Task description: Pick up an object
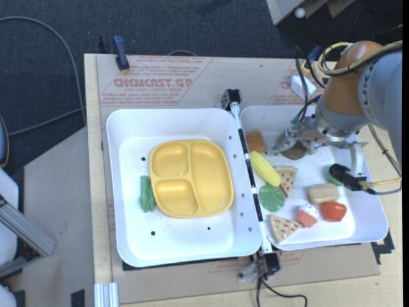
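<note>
The arm (358,82) enters from the upper right of the frame and descends into the upper part of the right bin (367,226). The gripper (295,141) sits low over a brown round item (295,151) near the bin's upper centre; whether its pincer is apart, together or clamped on that item cannot be told from this angle. A brown block (256,139) lies just left of the gripper, near the bin's upper left corner. Below it, a yellow corn cob (264,168) lies diagonally, with a waffle-patterned wedge (286,179) beside it and a green round piece (272,198) just below. A second wedge (282,226) lies at the lower left of this bin. To the right are a pink-and-white piece (307,215), a tan block (323,192) and a red piece (333,210). The left bin (128,235) holds a yellow sectioned plate (191,177) at centre, with a green pod (147,194) touching the plate's left edge.
</note>
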### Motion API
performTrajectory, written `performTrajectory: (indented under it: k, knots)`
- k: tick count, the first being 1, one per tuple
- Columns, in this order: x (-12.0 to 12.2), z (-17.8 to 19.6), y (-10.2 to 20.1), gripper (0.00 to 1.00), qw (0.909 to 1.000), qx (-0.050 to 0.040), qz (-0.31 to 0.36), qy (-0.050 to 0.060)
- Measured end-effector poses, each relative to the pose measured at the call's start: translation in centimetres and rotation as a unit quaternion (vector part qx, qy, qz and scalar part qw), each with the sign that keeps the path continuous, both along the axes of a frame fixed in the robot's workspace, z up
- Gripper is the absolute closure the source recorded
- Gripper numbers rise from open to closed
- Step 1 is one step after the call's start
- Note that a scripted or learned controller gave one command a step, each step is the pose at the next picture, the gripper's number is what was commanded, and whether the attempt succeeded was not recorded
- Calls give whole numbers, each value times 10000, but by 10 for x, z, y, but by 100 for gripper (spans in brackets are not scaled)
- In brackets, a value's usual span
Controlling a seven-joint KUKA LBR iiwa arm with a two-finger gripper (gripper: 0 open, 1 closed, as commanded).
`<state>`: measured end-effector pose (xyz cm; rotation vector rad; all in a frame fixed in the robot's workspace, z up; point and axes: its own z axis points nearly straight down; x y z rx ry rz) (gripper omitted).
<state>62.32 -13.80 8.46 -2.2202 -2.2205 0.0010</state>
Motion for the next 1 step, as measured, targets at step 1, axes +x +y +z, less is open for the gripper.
performTrajectory:
  k: [1]
  knots:
    - [23, 1, -52, 0, 10000, -13, -1, -20]
